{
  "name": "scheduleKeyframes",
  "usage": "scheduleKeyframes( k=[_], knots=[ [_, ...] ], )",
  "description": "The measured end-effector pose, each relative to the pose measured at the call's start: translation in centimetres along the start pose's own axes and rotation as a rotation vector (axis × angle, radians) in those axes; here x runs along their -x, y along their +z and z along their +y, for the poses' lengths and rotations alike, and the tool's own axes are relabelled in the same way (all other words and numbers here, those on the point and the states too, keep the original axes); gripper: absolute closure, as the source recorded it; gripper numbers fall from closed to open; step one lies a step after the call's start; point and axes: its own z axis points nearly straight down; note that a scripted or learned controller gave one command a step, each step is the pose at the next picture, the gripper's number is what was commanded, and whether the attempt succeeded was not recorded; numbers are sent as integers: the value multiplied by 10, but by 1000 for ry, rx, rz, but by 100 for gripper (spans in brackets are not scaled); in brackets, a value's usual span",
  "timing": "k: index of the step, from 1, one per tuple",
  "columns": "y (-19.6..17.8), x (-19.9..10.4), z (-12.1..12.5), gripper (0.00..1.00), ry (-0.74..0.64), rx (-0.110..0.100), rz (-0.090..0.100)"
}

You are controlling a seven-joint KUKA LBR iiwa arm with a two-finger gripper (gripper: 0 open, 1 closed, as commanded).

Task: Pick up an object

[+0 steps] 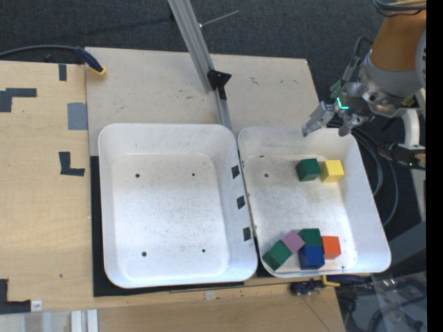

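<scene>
Your gripper (327, 124) sits over the far right corner of the rt bin (367, 206), fingers spread apart w/ nothing between them, a small green light glowing just above on the wrist. It's above the bin rim, apart from every block.

Closest to it: a dark green block (308, 169) touching a yellow block (333, 170), side by side in the upper part of the rt bin. At the near edge you've got a cluster packed together: green block (277, 254), lilac block (293, 241), another dark green block (311, 236), blue block (311, 256), orange block (331, 246).

Left bin (166, 206) shows speckled white floor. A metal rail (197, 40) runs down to the gap between the bins. No readable labels or writing anywhere; blocks are plain, grey tape patches (77, 115) on the bench are blank.
</scene>
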Motion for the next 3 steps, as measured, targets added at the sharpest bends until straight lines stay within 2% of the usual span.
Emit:
scheduleKeyframes(
  k=[1, 2, 3],
  knots=[
    [-3, 0, 1, 0, -1, 4, -1],
    [61, -6, 2, 0, -1, -2, 0],
    [106, -1, 1, 0, 0, -1, -1]
  ],
)
